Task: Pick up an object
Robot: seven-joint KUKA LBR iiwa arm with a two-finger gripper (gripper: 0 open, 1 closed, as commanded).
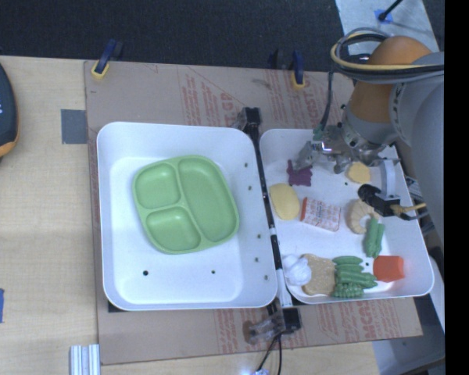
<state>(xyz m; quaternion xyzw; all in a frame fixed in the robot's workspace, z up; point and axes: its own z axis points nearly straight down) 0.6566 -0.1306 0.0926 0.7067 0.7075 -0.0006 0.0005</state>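
Note:
My gripper [322, 153] hangs low over the far end of the right bin [275, 148], under the grey arm with its orange band. A small purple toy [299, 176] lies just in front of and left of it, apart from it. Near it are a yellow lemon-like piece [284, 201], a white and red packet [322, 214] and a pale yellow piece [359, 173] on the right side of the gripper. I see nothing held in the gripper.
The right bin's near end holds a bread slice [319, 274], a white garlic-like piece [297, 270], green pea pods [350, 276], an orange-red block [388, 268] and a green pod [373, 237]. A green divided plate [186, 204] lies in the left bin [117, 280].

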